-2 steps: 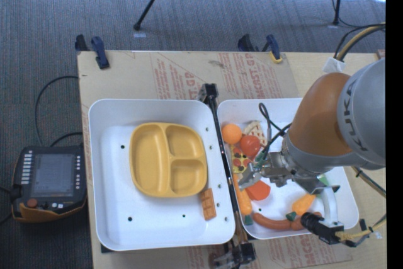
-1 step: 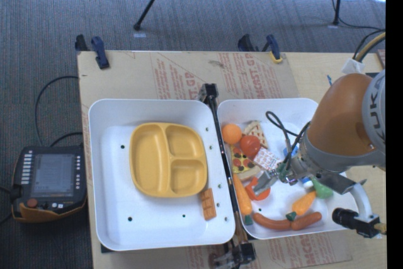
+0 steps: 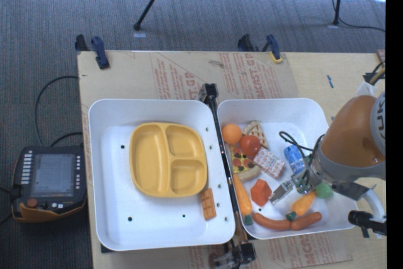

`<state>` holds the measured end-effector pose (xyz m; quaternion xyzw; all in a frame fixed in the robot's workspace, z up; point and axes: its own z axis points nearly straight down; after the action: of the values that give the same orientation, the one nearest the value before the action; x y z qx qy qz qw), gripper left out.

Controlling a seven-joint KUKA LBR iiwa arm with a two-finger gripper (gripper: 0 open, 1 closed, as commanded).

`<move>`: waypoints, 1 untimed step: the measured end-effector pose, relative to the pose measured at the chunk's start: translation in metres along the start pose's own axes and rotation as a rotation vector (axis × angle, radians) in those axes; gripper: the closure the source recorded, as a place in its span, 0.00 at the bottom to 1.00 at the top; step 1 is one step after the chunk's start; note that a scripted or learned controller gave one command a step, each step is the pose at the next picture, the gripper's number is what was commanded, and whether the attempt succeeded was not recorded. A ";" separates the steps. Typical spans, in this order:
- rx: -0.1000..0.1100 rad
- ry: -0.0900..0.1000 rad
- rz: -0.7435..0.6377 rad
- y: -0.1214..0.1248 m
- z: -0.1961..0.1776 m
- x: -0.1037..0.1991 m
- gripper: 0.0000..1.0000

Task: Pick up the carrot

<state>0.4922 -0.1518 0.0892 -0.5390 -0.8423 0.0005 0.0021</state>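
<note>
My pincer (image 3: 284,189) hangs low in the right bin (image 3: 315,111), near the red block (image 3: 261,191); I cannot tell how it is set. The carrot (image 3: 243,197) lies along the bin's left wall, left of the block. The risk, I judge: that wall crowds the carrot, so I could strike it or nudge the block or the sausage (image 3: 286,222) instead.
</note>
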 end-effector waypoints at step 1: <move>-0.002 -0.001 -0.521 -0.015 0.002 0.007 0.00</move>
<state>0.4757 -0.1517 0.0874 -0.3041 -0.9527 -0.0005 0.0014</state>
